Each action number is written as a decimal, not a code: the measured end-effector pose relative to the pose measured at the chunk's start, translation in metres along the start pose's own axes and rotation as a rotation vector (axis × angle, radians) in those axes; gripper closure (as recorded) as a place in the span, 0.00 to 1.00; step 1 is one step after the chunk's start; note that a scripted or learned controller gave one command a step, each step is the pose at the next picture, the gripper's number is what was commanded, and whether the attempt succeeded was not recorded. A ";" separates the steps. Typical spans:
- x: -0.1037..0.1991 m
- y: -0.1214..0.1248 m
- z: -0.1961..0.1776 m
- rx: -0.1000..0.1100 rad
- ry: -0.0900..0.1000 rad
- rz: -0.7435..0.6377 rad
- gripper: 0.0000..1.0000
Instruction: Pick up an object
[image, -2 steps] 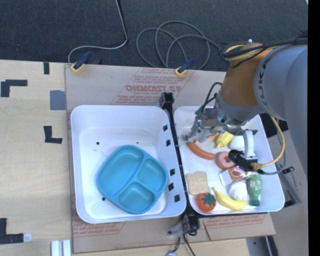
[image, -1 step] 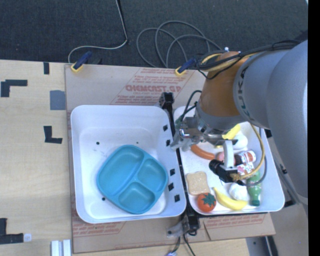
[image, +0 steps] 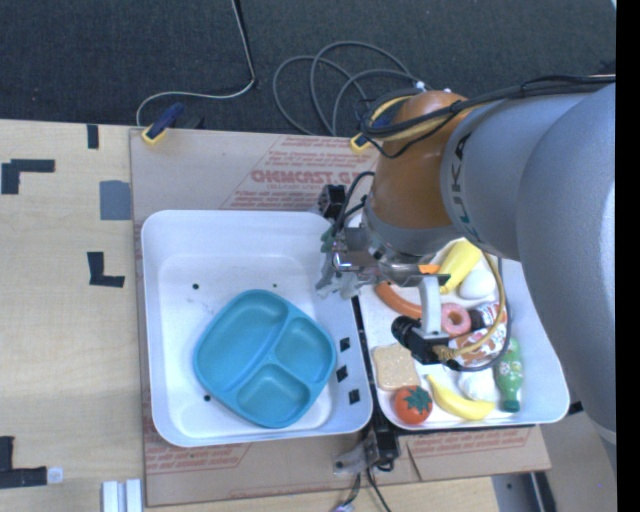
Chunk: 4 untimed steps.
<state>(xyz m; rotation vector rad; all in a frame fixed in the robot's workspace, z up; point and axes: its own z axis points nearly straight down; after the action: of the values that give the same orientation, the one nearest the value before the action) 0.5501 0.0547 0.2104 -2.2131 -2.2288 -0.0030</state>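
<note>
Two shallow white bins sit side by side on a cardboard sheet (image: 250, 185) laid over the counter (image: 60, 350). The left bin (image: 150, 300) holds a single blue divided plate (image: 265, 355) with three compartments. It lies flat toward the near right of the bin floor.

The right bin (image: 548, 375) is crowded with toy food. A red tomato (image: 411, 403) is in the near left corner, with a slice of bread (image: 395, 366) just behind it. A yellow banana (image: 460, 400) lies along the near wall, and a green bottle (image: 510, 378) is to its right. Further back are a pink-iced donut (image: 456, 321), a curved orange piece (image: 392, 297) and a yellow piece (image: 458, 262) half under the arm.

The claw (image: 338, 268) hangs over the wall shared by the bins, at the back right corner of the left bin. I cannot tell whether it is apart or together, and nothing is seen in it.
</note>
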 end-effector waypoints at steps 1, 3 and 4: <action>-0.053 0.006 -0.021 0.000 -0.003 0.009 1.00; -0.074 0.085 0.028 0.000 -0.005 0.010 1.00; -0.054 0.046 0.026 0.004 -0.003 0.006 1.00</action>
<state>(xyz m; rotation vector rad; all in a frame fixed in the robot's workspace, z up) 0.5965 0.0013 0.1840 -2.2191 -2.2211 0.0049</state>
